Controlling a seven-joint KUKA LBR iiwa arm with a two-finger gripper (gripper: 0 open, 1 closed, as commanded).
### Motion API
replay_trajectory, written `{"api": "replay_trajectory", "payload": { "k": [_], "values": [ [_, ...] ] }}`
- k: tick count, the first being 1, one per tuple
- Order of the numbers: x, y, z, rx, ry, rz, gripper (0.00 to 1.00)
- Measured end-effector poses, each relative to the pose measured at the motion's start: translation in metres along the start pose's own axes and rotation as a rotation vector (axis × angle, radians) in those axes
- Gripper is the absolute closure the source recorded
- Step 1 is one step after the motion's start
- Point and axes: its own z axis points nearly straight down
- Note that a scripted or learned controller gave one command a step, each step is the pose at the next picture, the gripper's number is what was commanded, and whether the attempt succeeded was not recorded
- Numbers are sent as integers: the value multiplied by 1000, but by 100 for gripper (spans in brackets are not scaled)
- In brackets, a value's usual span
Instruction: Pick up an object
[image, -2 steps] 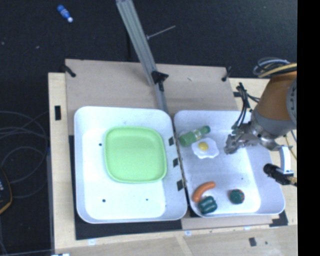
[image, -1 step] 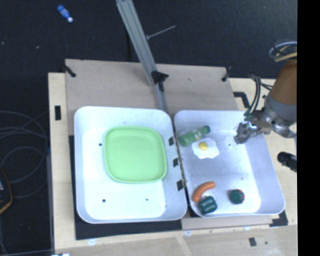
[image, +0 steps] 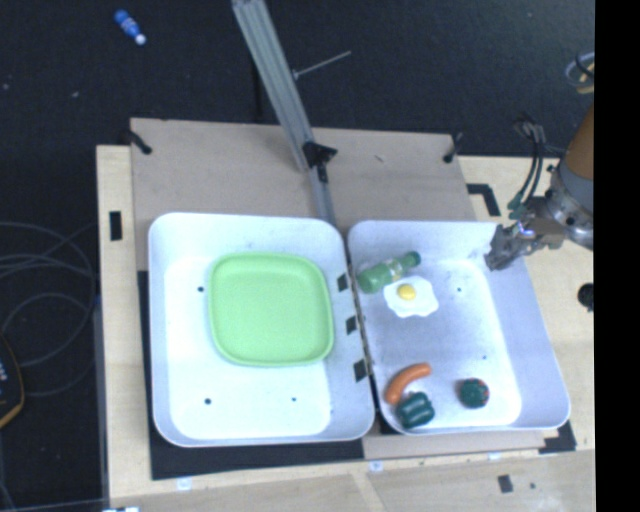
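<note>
The right-hand bin (image: 520, 330) holds the loose things that could be picked up: a fried egg (image: 410, 297) lies in its upper left part, with a green bottle (image: 386, 271) lying on its side just above and left of the egg, close to the bin's left wall. Toward the lower edge of this bin an orange sausage (image: 408, 379) lies at a slant, a green pepper (image: 415, 409) sits just below it, and a dark green round piece with a red spot (image: 473, 393) rests to their right, apart from both. The tool (image: 500, 250) hangs at the upper right corner of this bin, over its rim, well apart from every one of these things; nothing shows between its fingers, and how wide they stand cannot be told from here. The grey arm (image: 570, 215) runs from it to the right edge of the frame. In the left-hand bin (image: 180, 330) a light green square plate (image: 271, 308) lies flat near the middle. Both bins sit side by side on the desk (image: 125, 300), and a grey slanted pole (image: 280, 85) runs from the top of the frame down to the gap between the bins.
</note>
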Motion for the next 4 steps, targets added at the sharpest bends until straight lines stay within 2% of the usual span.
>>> {"api": "replay_trajectory", "payload": {
  "k": [2, 4],
  "values": [
    [104, -38, 19, 4, 1, 0, 100],
    [217, -57, 14, 5, 3, -4, 100]
  ]
}}
